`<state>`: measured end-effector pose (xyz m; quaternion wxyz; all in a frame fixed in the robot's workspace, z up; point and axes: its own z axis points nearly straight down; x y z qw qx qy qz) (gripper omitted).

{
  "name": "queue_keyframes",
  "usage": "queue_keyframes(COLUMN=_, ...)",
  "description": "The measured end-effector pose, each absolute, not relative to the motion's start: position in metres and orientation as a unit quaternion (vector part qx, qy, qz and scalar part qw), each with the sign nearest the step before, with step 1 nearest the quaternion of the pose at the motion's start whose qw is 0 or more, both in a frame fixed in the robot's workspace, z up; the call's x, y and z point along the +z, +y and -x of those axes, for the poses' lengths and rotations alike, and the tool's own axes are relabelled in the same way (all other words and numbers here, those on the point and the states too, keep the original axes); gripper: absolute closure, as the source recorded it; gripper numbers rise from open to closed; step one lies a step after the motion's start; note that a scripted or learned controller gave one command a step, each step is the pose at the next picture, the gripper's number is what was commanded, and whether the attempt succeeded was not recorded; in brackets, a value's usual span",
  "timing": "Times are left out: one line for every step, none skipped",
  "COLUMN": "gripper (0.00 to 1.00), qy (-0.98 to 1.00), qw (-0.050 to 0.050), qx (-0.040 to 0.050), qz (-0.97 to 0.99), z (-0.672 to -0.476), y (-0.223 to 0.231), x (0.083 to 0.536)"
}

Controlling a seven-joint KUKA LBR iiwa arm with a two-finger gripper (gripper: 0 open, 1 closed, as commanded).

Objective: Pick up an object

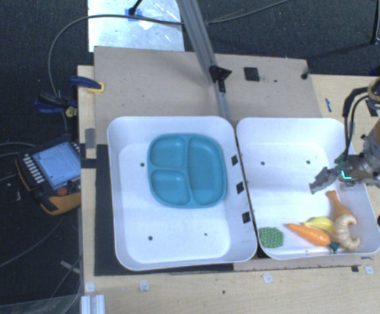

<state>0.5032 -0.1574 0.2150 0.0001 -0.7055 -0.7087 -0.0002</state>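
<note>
A blue tray (188, 171) lies in the left bin (127, 241) on the desk (150, 70). Left of the desk, a handheld pendant (51, 175) sits on the dark floor (19, 44) among cables, with clamps (72, 93) at the desk's left edge.

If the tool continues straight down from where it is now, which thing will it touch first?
Probably the bare floor of the right bin, next to the chicken drumstick. The tool seems slightly left of it, but depth is unclear.

Bench surroundings, seen from above.
You see a tan board (176, 77) on dark carpet (26, 31), black cables (65, 28) trailing across it, a handheld pendant (51, 175) at left, and a bright reflective sheet (134, 15) above.
</note>
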Motion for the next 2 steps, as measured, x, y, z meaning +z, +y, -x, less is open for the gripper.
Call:
queue_keyframes(gripper=0.0, qy=-0.709, qw=0.0, qx=-0.0005, qz=0.705, z=-0.503, y=-0.157, x=0.215)
queue_keyframes(gripper=0.0, qy=-0.708, qw=0.0, qx=0.0004, qz=0.707, z=-0.513, y=-0.161, x=0.159)
